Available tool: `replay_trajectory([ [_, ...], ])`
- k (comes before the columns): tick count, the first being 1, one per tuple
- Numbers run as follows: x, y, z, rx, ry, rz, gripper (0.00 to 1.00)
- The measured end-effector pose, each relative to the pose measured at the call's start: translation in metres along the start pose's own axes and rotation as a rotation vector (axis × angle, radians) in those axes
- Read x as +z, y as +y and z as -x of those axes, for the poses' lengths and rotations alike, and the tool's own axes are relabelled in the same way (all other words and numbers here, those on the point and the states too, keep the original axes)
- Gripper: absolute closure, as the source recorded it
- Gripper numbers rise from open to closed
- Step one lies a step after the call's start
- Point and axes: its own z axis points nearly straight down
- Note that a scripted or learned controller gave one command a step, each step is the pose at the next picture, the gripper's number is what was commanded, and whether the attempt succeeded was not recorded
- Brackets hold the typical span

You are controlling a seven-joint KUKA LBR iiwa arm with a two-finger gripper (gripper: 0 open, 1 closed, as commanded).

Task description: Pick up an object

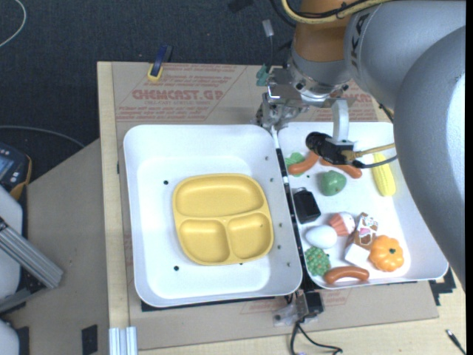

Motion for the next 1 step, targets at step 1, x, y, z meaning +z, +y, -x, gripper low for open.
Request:
replay_trajectory([
  [1,0.0018,0.0046,-0.0184,0.003,-0.001,-0.001,1.00],
])
